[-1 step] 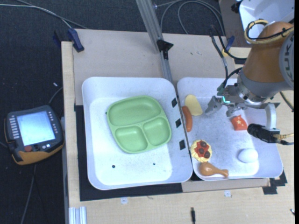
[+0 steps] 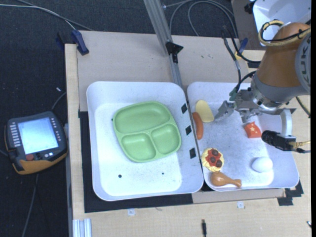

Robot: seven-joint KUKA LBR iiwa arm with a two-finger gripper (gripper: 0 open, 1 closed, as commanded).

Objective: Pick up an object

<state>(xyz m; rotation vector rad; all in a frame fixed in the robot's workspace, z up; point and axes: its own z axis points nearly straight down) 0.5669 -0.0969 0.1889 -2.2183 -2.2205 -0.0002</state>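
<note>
Looks like the approach step: the gripper (image 2: 242,108) hovers over the right bin (image 2: 289,181), can't tell how its jaws stand, with a small red-orange toy (image 2: 252,129) just at its 5 o'clock, so next it needs lining up and dropping down.

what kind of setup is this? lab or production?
Most likely a robotics lab bench. A handheld control pendant lies beside the bench, loose cables run across the floor, and toy food sits in the right bin.
</note>
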